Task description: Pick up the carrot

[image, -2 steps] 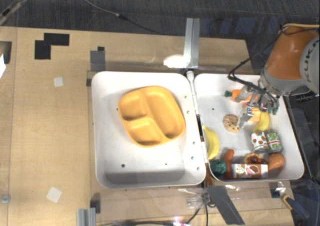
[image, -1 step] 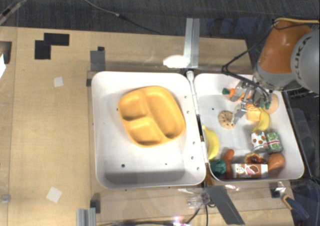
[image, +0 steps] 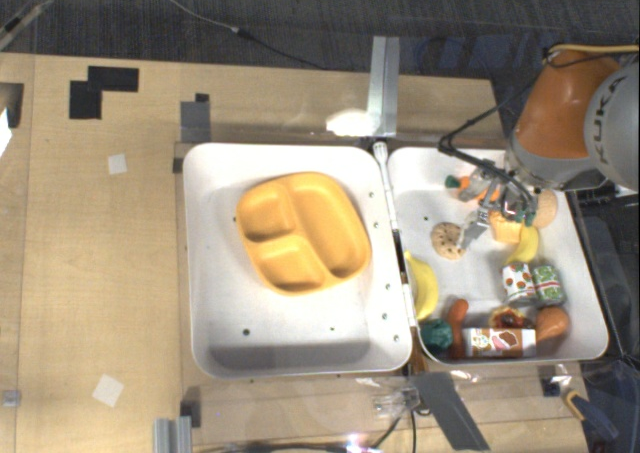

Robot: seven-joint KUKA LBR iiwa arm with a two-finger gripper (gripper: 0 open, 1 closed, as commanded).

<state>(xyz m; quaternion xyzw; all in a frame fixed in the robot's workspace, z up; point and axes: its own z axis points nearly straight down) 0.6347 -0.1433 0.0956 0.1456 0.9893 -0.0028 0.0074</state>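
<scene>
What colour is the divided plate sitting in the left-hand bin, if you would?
Yellow-orange plate, seen clearly in the camera view.

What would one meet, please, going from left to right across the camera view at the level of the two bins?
Left bin → yellow divided plate → banana → cookie → gripper → white cup.

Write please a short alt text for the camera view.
The robot arm reaches from the right into the right bin, its tool above toy foods near a small carrot and a cookie. The left bin holds a yellow divided plate.
</scene>
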